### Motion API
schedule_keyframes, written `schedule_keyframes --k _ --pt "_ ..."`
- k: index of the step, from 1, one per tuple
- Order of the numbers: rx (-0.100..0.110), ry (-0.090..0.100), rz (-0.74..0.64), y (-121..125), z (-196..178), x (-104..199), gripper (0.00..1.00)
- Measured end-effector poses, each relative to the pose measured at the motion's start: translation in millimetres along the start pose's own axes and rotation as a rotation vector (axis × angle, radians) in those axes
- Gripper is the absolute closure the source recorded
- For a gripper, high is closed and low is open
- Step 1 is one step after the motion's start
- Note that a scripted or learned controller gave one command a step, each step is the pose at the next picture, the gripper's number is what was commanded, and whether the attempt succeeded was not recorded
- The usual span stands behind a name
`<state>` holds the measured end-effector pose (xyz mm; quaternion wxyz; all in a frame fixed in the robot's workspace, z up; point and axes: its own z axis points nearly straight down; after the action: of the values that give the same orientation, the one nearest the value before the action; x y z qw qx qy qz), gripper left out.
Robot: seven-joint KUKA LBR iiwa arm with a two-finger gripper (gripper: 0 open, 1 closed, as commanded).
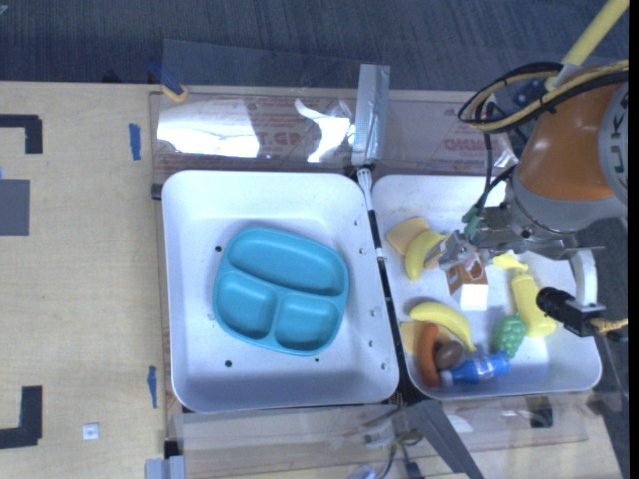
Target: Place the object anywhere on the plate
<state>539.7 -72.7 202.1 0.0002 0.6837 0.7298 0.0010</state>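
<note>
nothing sits on the blue plate [281,289] in the left bin [190,208] yet. toy foods, bananas [442,317] among them, crowd the right bin [574,367]; gripper [467,249] hovers there, grip unclear, so placement remains.

Bench [75,267] is light wood grain and fills the left and middle of the view. Black L-shaped marks [28,133] sit near its left edge, one up top, one at the bottom left. A dark grey square patch [12,208] lies on the left edge between them. Small blue tape bits [134,141] stick beside the left bin's outer edge. Beyond the far edge of the bench is dark blue-grey carpet floor [300,18]. Behind the bins stands a brown cardboard strip [429,133] with red print, partly under a clear plastic sheet [250,128] throwing bright glare. A grey tape strip [369,113] runs upright at the middle of it. Light is even, overhead.
</note>
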Motion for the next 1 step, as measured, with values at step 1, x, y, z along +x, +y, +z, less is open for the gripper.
schedule_keyframes --k 1 --pt "-0.002 -0.001 -0.207 10.1 -35.2 64.7 1.0"
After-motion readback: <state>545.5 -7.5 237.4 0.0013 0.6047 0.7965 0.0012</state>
